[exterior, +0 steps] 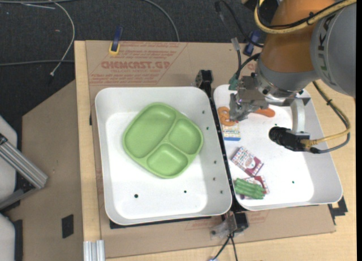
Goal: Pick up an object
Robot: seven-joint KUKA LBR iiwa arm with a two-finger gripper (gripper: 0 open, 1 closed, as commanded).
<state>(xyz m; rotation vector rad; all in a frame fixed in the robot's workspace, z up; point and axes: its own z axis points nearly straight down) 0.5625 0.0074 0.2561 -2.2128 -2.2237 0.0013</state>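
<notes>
My gripper (pixel 237 113) hangs low over the upper left part of the right bin (pixel 317 189). Just left of and below its tips lies an orange object (pixel 225 117), partly hidden by the gripper, with another orange piece (pixel 266 112) showing to its right. A small blue-and-white packet (pixel 231 135) lies directly below the tips. Lower in the same bin rest a pink patterned packet (pixel 247 161) and a green object (pixel 249 188). Nothing can be made out between the fingers.
The left bin (pixel 113 141) holds a green divided plate (pixel 163 139). A black cable connector (pixel 285 138) hangs from the arm over the right bin's centre. Black clamps (pixel 203 78) sit between the bins at top and bottom. Cardboard lies beneath both bins.
</notes>
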